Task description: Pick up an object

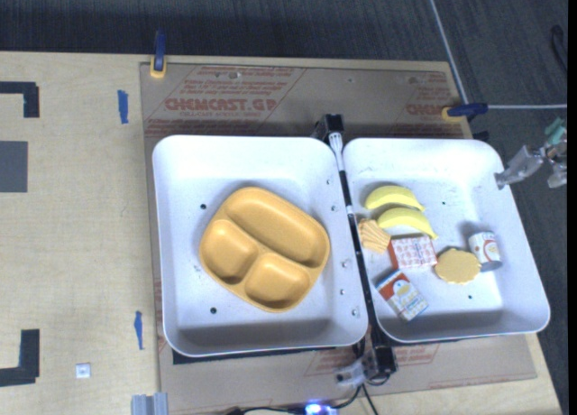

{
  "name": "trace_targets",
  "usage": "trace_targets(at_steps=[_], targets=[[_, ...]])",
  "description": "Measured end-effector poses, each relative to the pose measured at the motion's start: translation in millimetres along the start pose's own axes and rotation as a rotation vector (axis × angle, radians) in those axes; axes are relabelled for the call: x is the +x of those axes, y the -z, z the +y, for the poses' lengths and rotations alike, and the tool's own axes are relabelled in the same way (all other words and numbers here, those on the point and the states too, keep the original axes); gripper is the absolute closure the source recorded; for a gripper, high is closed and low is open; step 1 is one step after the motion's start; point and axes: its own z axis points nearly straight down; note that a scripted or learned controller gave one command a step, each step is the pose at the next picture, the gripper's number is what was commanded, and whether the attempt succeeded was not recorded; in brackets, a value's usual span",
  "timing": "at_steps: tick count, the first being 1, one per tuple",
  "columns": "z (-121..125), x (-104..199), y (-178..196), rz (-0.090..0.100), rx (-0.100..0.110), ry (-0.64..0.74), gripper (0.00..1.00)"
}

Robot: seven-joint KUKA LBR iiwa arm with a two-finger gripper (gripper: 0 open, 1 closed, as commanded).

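The claw point(527, 162) is hanging at the right edge of the view, over the far right corner of the right bin point(518, 300). Only a small, blurred part of it is showing, so I cannot tell whether it is spread or pressed together, and nothing is showing in its grip.

The things to pick are all lying in the right bin, well apart from the claw. Two bananas point(398, 207) are resting side by side near the bin's left wall, touching each other. Just in front of them, a pack of fries point(373, 235) is leaning against the divide between the bins. A red and white box point(412, 251) is sitting beside the fries, and a second carton point(401, 294) is lying tilted nearer the front wall. To the right, a yellow disc point(457, 265) is lying flat, touching a small can point(485, 249) that is lying on its side.

In the left bin point(180, 170), a yellow tray point(263, 247) with three hollows is sitting at a slant in the middle. Both bins are resting on a brown board point(270, 97) on the bench point(63, 251).
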Motion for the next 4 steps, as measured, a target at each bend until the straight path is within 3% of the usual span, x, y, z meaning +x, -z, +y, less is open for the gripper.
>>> trace_targets(at_steps=[1,2,3,4], targets=[[29,-2,-141,0.002,0.003,0.000,0.00],[-19,49,-195,-0.002,-0.009,-0.001,0.00],[-67,72,-195,-0.003,-0.013,-0.002,0.00],[-71,127,-195,-0.005,-0.015,-0.004,0.00]])
